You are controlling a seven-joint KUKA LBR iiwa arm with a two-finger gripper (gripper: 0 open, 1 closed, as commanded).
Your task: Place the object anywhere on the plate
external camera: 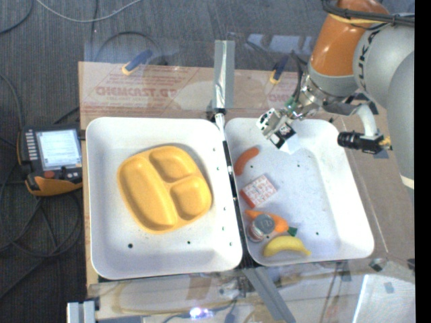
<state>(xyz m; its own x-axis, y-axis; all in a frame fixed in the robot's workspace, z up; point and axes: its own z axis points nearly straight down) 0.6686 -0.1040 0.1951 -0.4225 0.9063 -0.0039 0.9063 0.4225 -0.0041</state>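
Here, yellow plate [166, 187] in left bin [108, 247], banana [285, 247] in right, jaws' state unclear

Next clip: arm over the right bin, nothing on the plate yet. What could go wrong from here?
1. The can, carrot and banana lie bunched together; a grasp there may catch two or knock one aside.
2. The sausage lies close to the right bin's wall, leaving little room for the pincer.
3. The plate sits in the other bin, so a loosely held item could drop crossing the rims.
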